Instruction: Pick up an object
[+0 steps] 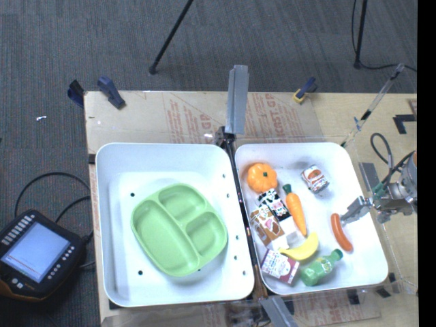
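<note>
The green bottle [320, 268] sat at the bin's five o'clock. You'd find the hot dog [341, 232] — light, stiff, slick — graspable mid-length; the gripper [361, 208] — can't tell its state.

Toy foods crowd the right bin [340, 157]: pumpkin [261, 177], carrot [295, 211], banana [302, 248], sausage [341, 232], can [315, 179].
</note>
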`<state>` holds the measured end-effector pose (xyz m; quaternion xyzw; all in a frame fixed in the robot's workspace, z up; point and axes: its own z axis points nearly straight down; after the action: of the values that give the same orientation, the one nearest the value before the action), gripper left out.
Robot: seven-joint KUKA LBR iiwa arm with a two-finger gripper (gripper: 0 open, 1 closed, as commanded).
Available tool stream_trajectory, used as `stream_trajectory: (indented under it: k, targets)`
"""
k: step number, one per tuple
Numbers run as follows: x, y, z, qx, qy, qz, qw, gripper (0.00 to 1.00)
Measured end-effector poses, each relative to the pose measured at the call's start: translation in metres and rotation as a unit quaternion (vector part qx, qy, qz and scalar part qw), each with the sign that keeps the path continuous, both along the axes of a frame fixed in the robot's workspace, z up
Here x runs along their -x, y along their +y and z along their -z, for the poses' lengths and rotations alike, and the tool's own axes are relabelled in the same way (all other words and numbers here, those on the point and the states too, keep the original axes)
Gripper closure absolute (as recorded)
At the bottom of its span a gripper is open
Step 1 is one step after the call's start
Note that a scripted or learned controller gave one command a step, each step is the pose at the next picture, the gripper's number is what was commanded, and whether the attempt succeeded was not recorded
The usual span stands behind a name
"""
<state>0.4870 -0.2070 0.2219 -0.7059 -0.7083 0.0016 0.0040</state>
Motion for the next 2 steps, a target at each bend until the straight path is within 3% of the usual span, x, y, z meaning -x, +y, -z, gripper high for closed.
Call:
stream_trajectory:
  k: [1,2]
  targets:
    - [0.000,0.000,0.000,0.0000,0.000,0.000,1.0000,0.00]
    - [-0.006,0.036,-0.026,0.0004,-0.001,-0.021,0.9998,0.00]
